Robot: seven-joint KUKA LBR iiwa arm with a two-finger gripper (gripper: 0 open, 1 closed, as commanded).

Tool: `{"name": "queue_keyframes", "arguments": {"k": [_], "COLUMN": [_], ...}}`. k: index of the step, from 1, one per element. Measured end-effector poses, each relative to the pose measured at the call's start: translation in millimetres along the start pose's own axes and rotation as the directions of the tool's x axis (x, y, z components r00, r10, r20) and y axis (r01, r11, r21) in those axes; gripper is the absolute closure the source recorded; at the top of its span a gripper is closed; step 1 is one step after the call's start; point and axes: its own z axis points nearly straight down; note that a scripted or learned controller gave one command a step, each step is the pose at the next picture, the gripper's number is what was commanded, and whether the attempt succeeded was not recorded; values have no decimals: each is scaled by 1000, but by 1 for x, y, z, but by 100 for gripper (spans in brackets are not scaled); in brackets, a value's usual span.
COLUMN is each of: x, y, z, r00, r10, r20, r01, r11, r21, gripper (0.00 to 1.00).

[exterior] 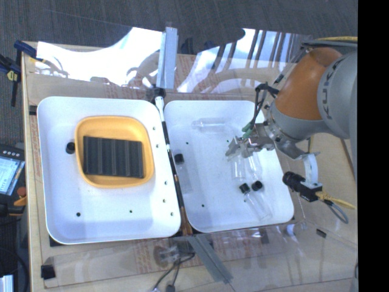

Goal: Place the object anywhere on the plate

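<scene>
**Status: Object Not Yet Transferred to Plate**

The arm (316,96) is reaching in over the right bin (206,212), with the end effector (246,146) positioned low above the bin floor. Whether the end effector is open, closed or gripping anything cannot be determined at this resolution; nothing is identifiably sitting in its grasp.

The yellow plate (112,129) is lying in the left bin (55,205), with a dark ribbed insert (113,156) occupying its centre. No loose item is resting on the plate.

The likely object is a clear, transparent item with small black caps (250,186), lying on the right bin floor just below the end effector. Its outline is faint against the white surface, so its exact shape and extent are uncertain. A second faint transparent piece (209,125) is lying toward the upper part of the same bin.

Judged progress: early stage. The object is sitting in the right bin, well apart from the plate. Remaining steps appear to be securing the object, lifting it, carrying it across the divider between the bins, and releasing it onto the plate.
</scene>
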Motion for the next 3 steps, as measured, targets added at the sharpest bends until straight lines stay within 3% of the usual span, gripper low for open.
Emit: {"name": "queue_keyframes", "arguments": {"k": [1,2,3], "x": [19,50,50], "y": [66,40,40], "z": [17,-10,-10], "r00": [978,930,930], "r10": [-209,-369,-368], "r20": [-2,-3,-3], "r01": [209,369,368], "r11": [978,930,930], "r21": [-2,0,0], "gripper": [100,100,0]}}
